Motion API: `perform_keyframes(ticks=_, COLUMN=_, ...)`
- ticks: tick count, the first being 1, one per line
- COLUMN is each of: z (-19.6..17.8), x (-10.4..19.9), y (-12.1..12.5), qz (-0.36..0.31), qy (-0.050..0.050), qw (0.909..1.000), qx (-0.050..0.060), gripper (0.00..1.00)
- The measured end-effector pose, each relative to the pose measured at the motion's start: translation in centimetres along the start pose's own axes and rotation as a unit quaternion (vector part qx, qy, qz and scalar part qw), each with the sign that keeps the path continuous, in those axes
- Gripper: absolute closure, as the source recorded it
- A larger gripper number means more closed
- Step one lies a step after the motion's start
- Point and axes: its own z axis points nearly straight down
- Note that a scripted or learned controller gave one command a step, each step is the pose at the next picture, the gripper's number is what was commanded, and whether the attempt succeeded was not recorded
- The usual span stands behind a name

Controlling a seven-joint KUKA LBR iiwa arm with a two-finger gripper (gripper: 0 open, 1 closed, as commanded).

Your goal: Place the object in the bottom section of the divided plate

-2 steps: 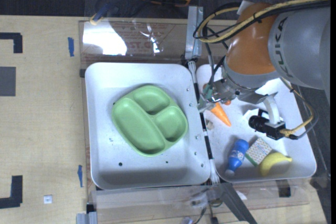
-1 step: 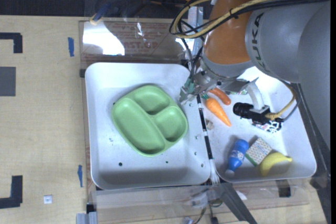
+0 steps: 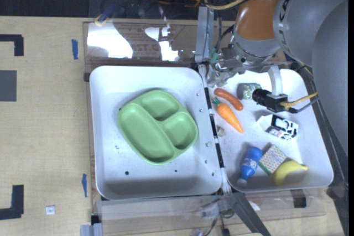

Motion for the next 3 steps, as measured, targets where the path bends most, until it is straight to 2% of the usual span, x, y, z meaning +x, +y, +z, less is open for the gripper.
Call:
perform_keyframes(ticks=1, z=2.3, x=-2.7, y=-5.2, qz=-0.046, qy=0.001, qw=0.9989, qx=0.002, gripper=1.0)
perform_keyframes(ticks=2, z=-0.7, x=7.1, y=-0.5, qz=-0.025, qy=0.001, qw=0.9997, qx=0.001, gripper=1.0)
perform_keyframes(ticks=3, z=-2.5, x=-1.8, y=-1.0, qz=0.028, qy=0.0, qw=0.9996, qx=0.0, gripper=1.0)
